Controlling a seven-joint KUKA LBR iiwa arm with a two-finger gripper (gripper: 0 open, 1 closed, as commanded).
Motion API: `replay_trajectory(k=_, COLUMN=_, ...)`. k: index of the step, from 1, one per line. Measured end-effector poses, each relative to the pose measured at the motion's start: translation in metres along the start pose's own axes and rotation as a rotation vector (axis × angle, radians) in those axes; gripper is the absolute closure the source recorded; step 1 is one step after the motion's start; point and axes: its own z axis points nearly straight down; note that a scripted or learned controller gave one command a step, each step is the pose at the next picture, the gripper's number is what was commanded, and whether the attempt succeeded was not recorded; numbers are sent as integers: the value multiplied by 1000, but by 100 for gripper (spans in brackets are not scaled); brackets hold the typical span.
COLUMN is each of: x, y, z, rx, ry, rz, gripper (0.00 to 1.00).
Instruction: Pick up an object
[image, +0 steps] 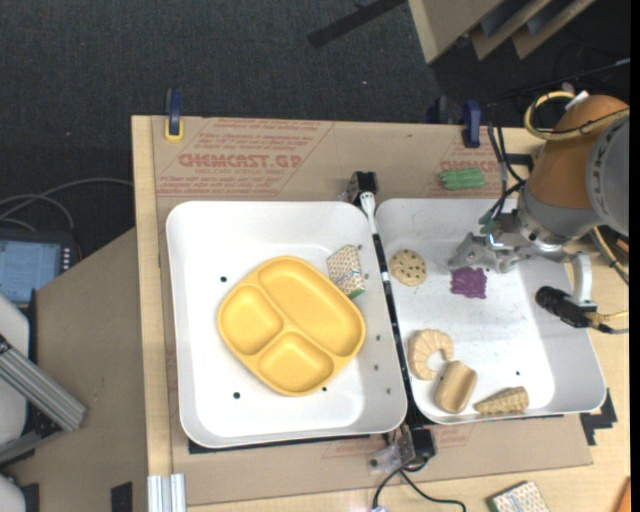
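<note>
**Operator:** Where is your pincer right now?

**Spotter:** Your pincer (478, 252) hangs over the upper part of the right bin (575, 385), low to its floor. The grey arm (575, 160) comes in from the right with its orange band above the wrist. I cannot tell how the pincer stands; the tips blur together at this slant.

**Operator:** What is nearest to it?

**Spotter:** A small purple object (468, 282) lies just below the pincer tips, close beside them. You cannot see it between the tips, so do not count it as held. A round chocolate-chip cookie (407, 267) sits to the left, near the wall between the bins.

**Operator:** And the rest of that bin?

**Spotter:** Along the lower part you have a curled pale pastry-like piece (430, 352), a tan cylinder (455, 386) touching it, and a waffle cone (502, 402) just beside that.

**Operator:** The left bin?

**Spotter:** The left bin (195, 260) holds a yellow divided plate (290, 325), three compartments, lying flat. A small patterned packet (346, 267) rests at the plate's upper right edge. A green object (462, 180) lies on the worktop (250, 160) beyond the right bin.
</note>
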Motion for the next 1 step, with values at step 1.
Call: replay_trajectory(k=1, x=49, y=-56, z=1, rx=1, ry=3, rz=-2, gripper=0)
